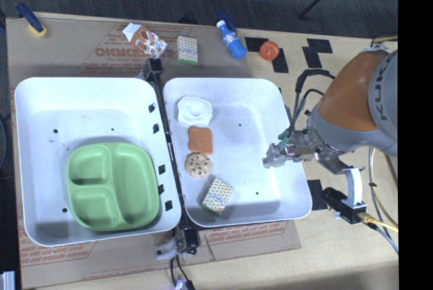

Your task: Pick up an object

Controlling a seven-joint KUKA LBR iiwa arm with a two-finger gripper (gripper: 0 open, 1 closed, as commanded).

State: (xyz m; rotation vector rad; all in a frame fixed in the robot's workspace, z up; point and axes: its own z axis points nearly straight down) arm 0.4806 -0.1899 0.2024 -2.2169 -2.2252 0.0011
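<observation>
In the right bin [237,96], a column of small objects lies along the left side: a white round piece [195,110], an orange-brown square piece [200,140], a speckled cookie [198,165] and a patterned small box [217,195]. My gripper [274,157] hangs over the right part of this bin, well to the right of those objects and apart from them. Nothing shows between its fingers.
The left bin [40,99] holds a green divided tray [113,185]. Behind the bins on the cardboard lie a snack packet [145,40], a small patterned box [187,50], a blue bottle [232,40], an orange cap [269,50] and a blue-yellow clamp [31,19].
</observation>
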